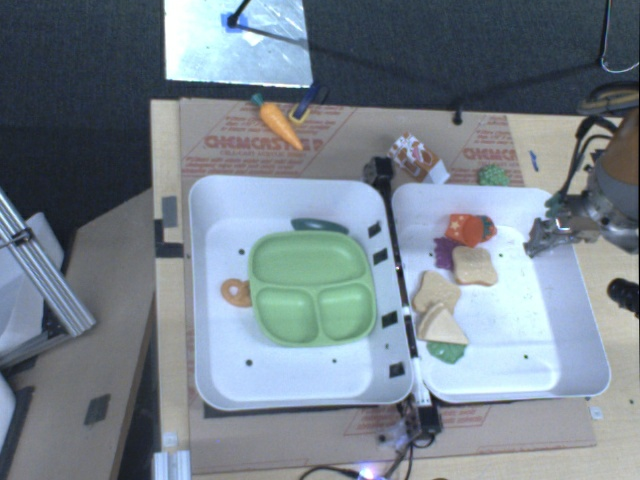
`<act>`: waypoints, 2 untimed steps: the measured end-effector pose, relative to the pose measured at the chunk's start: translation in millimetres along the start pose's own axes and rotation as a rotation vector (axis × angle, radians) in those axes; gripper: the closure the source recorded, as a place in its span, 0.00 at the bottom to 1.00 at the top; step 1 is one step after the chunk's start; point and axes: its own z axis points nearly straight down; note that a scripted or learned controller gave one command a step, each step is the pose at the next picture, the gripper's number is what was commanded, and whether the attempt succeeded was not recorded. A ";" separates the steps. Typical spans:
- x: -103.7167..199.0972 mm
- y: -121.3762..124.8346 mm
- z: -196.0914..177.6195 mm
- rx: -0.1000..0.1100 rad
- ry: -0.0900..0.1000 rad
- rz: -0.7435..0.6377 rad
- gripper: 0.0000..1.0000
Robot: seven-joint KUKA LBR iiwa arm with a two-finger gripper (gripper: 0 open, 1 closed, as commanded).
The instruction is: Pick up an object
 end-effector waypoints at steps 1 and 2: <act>-0.2 1.4 -19.4 0.004 0.002 0.000 1.00; 59.4 0.7 -10.3 0.007 0.005 -0.004 1.00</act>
